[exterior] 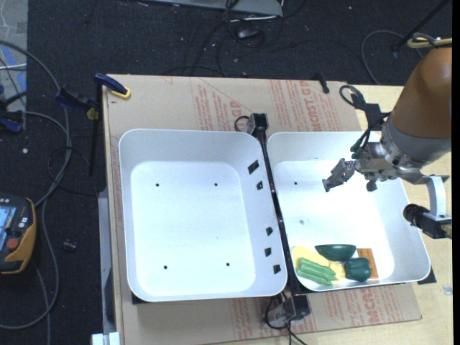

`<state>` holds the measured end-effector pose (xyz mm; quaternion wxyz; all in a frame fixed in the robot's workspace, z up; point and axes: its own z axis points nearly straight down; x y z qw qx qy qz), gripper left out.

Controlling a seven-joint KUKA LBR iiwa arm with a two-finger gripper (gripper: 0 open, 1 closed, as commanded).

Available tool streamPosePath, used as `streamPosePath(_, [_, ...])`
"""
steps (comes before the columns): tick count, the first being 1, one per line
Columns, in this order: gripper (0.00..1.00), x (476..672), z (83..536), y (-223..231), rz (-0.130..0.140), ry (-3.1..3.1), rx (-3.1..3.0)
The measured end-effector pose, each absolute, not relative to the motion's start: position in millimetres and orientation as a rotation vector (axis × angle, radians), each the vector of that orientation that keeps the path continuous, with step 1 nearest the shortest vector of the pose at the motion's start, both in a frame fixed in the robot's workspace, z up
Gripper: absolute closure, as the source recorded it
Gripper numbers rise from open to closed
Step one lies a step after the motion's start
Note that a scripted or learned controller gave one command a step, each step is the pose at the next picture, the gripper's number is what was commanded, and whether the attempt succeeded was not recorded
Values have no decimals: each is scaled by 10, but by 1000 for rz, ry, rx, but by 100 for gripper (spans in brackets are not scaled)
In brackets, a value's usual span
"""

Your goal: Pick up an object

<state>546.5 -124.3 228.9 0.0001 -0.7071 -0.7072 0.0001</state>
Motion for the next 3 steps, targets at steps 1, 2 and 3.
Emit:
streamPosePath(1, [100,5467,2391,-1243,0,-2222,-2221])
streamPosePath(2, [100,5881,4511,-653,-10,-2229,-2223])
streamPosePath(3, [100,6487,4332,51,3,-2225,-2213])
